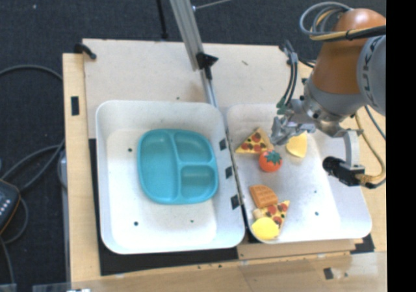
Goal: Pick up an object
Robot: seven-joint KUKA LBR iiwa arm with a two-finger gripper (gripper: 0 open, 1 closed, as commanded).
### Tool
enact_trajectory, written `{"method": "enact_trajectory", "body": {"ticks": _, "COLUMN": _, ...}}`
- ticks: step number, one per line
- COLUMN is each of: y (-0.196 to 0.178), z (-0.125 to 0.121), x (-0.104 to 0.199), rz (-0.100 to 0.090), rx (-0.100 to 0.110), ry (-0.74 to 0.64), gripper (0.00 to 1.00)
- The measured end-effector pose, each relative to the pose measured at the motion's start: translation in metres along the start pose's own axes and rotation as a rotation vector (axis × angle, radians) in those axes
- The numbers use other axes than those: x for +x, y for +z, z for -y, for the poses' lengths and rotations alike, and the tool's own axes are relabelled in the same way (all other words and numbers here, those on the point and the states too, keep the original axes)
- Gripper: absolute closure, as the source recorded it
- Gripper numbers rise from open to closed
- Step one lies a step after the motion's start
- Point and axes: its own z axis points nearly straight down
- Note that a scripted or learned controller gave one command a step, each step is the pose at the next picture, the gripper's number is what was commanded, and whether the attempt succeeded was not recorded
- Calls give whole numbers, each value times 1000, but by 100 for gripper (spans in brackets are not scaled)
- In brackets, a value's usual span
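The gripper (284, 133) hangs low in the right bin (344, 209), just above the toy tomato (270, 161) and between a pizza slice (253, 143) and a yellow wedge (298, 147). Whether it is open or closed cannot be told. A teal divided plate (177, 166) lies in the left bin (117, 219).

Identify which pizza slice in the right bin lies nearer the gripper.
The upper pizza slice, left of the gripper and above the tomato. The other slice lies near the bin's front edge.

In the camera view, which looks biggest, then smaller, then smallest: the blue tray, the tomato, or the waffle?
1. Blue tray, by far the biggest.
2. and 3. Waffle and tomato look nearly alike, so I won't rank them.
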Motion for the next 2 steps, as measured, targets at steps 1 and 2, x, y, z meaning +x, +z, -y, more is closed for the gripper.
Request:
{"method": "enact_trajectory", "body": {"ticks": 1, "y": -10, "z": -18, "x": 51, "rz": -2, "rx": -1, "ry": -2, "gripper": 100}}
{"method": "enact_trajectory", "body": {"ticks": 2, "y": 3, "z": -28, "x": 100, "rz": -1, "rx": 0, "ry": -1, "gripper": 100}}
